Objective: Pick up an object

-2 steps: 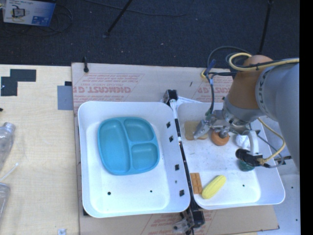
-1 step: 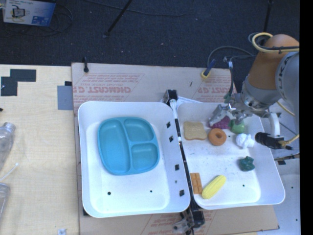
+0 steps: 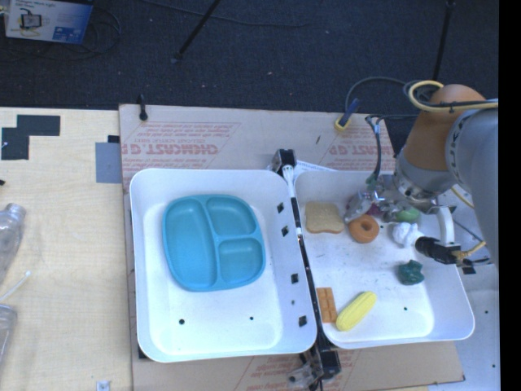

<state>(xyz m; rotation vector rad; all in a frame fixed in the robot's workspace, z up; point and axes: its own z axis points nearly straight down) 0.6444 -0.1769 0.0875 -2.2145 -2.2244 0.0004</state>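
My gripper [image 3: 366,204] hangs low over the back of the right bin [image 3: 456,324]. It is right above an orange-brown donut [image 3: 364,230]. A slice of toast [image 3: 324,217] lies to the left of the donut. A small white object [image 3: 401,234] lies just right of the donut, under the wrist. Further forward are a dark green object [image 3: 411,273], a yellow corn cob [image 3: 356,310] and an orange wafer [image 3: 326,304].
The left bin [image 3: 163,332] holds a blue divided plate [image 3: 214,241]. The raised rims of both bins meet between the two, with black clips along them. Clear plastic bottles [image 3: 10,235] lie on the wooden bench at the far left.
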